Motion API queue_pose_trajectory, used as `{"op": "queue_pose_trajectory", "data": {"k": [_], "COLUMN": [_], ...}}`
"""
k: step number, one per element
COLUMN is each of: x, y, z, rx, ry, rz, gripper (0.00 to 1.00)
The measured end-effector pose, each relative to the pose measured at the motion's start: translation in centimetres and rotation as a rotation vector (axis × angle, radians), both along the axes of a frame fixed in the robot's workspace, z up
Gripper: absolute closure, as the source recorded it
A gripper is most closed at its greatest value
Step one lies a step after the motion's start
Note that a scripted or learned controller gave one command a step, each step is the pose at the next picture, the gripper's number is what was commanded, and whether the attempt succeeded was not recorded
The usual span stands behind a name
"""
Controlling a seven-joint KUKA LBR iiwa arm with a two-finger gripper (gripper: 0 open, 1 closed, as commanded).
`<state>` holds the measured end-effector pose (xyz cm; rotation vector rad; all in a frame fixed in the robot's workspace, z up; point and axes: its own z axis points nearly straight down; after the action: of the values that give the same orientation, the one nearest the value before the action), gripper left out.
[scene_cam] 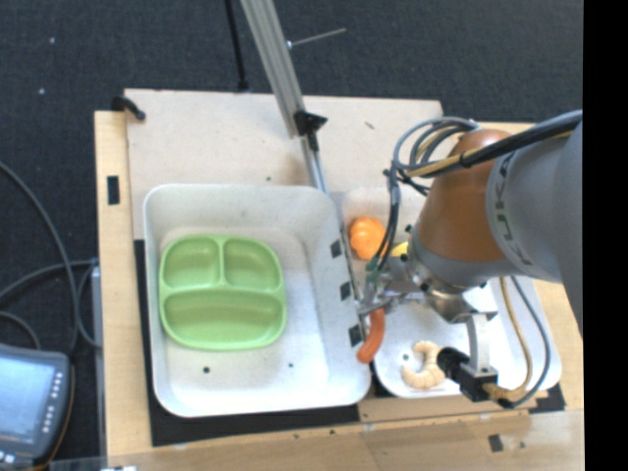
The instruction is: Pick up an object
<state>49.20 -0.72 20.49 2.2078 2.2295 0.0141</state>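
My gripper (372, 302) hangs low over the left edge of the right bin (549, 361), under the grey arm with its orange band. Directly below it, an orange-red sausage-shaped piece (369, 341) lies against the bin's left wall, and its upper end meets the gripper's tip. An orange ball (366, 235) rests at the bin's far left corner, just beyond the gripper. A cream, curled croissant-like piece (423, 367) sits near the front of the bin, to the right of the sausage. A sliver of something yellow (399, 250) peeks out beside the arm.
The left bin (196, 381) holds a green divided plate (223, 292) in its left half. A slanted metal pole (280, 62) rises from behind the bins. Cables loop around the arm's wrist. The arm covers most of the right bin.
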Motion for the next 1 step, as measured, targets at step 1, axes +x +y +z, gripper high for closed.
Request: {"op": "queue_pose_trajectory", "data": {"k": [1], "x": [3.50], "y": [-6.26], "z": [-0.41], "rx": [-0.007], "ry": [0.006], "rz": [-0.013], "gripper": [1.00]}}
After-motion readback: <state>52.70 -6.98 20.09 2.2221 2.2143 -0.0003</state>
